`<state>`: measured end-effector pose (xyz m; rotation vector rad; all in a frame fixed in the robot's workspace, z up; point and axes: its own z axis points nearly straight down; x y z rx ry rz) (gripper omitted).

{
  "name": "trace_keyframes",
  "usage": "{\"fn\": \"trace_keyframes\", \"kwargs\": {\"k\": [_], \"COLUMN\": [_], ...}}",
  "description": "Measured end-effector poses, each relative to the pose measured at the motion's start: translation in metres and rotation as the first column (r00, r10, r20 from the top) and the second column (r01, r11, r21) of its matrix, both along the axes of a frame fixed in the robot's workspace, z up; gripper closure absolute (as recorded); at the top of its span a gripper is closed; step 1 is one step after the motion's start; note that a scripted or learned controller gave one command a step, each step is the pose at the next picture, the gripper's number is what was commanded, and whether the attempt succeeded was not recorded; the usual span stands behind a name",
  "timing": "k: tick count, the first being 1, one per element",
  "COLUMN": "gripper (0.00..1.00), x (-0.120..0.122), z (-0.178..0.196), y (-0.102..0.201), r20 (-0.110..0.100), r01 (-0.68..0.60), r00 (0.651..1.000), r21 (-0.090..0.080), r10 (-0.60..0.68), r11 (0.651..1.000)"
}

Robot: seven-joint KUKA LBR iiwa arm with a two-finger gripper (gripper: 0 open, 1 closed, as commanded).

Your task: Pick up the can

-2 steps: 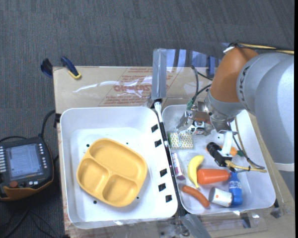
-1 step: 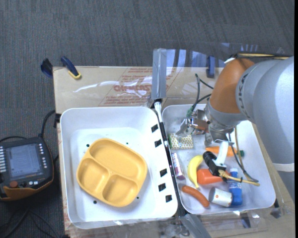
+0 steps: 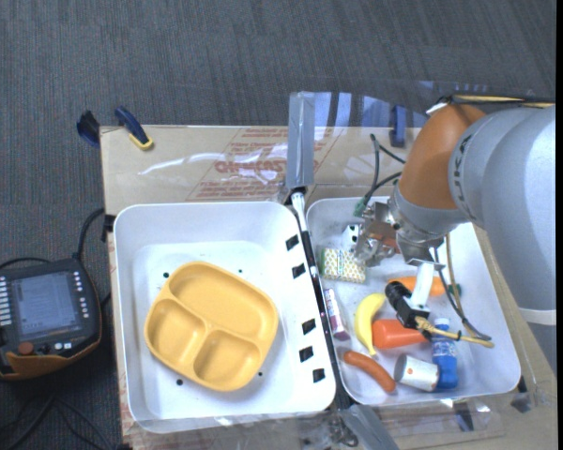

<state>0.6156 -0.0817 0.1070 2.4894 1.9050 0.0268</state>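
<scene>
One can lies lower right, near the right bin rim — crowded by one banana. Gripper at frame centre-right; grip unclear.

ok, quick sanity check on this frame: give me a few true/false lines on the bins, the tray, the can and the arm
1. The yellow tray lies in the left bin. True.
2. The can lies on its side near the front of the right bin. True.
3. The gripper is over the can. False: it is at the back of the right bin, near the green-and-white packet, apart from the can.
4. The banana sits in the tray. False: it lies in the right bin beside the orange bottle.
5. The tray has one undivided well. False: three compartments.
</scene>
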Motion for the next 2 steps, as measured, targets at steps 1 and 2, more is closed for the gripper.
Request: {"fn": "trace_keyframes", "kwargs": {"k": [1,2], "gripper": [0.00,1.00], "x": [-0.0001,0.0001], "z": [-0.0001,0.0088], "y": [0.0000,0.0002], "r20": [0.000,-0.002], "r01": [0.000,-0.001], "r00": [1.000,1.000], "r21": [0.000,0.002], "r10": [0.000,0.001], "r11": [1.000,1.000]}}
